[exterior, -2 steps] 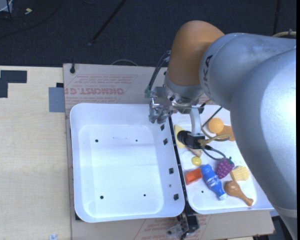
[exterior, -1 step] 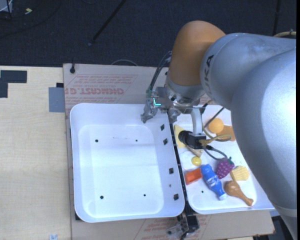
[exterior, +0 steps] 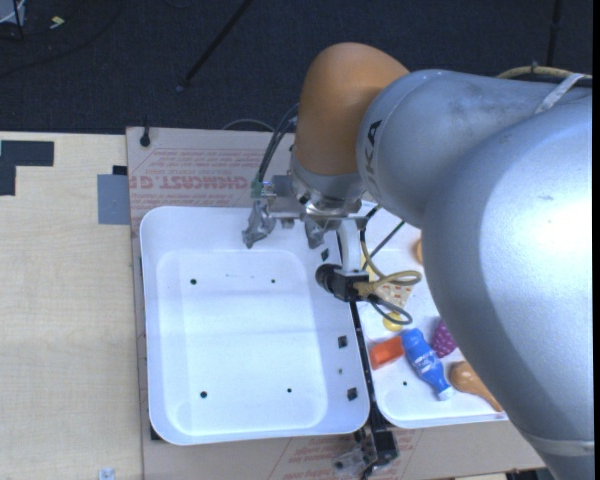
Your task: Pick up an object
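While the gripper point(exterior: 283, 234) hangs over the far rim of the left bin point(exterior: 230, 353), its two fingers stand spread, with nothing between them.

Step in hand: approach, with no grasp made yet.

Candidates, all in the right bin point(exterior: 405, 400) and apart from the gripper: orange block point(exterior: 385, 351), blue bottle point(exterior: 425, 361) just beside it, purple knobbly piece point(exterior: 443, 338), tan rounded piece point(exterior: 475, 383).

Next move, by judgement: cross to the right bin, centre over one item clear of its neighbours, descend, then close.
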Tool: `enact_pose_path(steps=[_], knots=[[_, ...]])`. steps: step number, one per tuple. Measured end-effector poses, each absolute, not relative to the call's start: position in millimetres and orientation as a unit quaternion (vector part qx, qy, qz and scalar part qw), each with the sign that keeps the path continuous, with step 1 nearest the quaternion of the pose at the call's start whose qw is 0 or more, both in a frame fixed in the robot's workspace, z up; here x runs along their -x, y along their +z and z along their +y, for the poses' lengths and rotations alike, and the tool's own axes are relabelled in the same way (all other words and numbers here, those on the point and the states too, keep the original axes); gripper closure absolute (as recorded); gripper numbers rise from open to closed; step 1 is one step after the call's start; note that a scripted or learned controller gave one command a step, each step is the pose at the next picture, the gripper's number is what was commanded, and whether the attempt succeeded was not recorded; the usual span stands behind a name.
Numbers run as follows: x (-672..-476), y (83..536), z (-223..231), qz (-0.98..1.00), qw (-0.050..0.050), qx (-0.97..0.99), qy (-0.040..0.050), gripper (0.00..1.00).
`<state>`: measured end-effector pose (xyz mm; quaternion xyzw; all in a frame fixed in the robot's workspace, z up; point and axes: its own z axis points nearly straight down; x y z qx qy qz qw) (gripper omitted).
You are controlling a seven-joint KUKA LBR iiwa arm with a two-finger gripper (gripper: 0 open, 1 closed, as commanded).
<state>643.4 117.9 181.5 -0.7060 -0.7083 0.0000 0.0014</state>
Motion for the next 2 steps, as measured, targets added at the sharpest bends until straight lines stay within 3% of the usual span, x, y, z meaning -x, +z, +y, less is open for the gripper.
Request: enact_pose_path(steps=[1,2], knots=[[-644.1,242,201,-0.709,0.0,0.705,-0.0029,0.0],[-629.4,507,216,-0.708,-0.003,0.707,-0.0074,0.0]])
